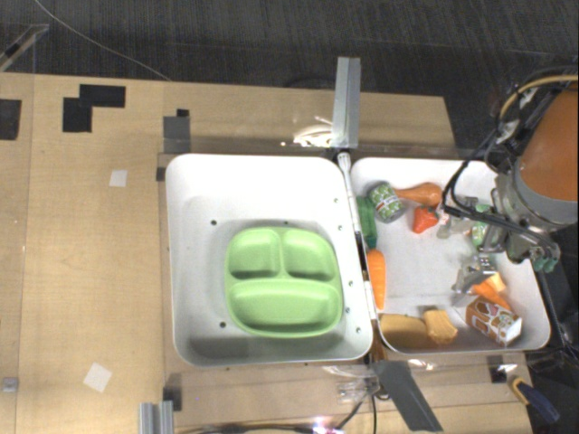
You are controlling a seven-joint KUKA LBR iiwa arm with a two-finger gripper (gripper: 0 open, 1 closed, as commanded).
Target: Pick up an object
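Metal gripper [472, 265] hangs low inside the right bin [412, 265], near its outer wall; whether it is spread or pressed together I cannot tell. Nothing visibly sits in its grasp, so the pick looks undone. Just beside it lie an orange wedge [489, 288] and a small carton [493, 320]; further into the bin rest a carrot [375, 277], bread [418, 329] and a green can [388, 202]. A green divided plate [284, 281] occupies the left bin [194, 242].

Green tray [284, 280], orange carrot [376, 277]
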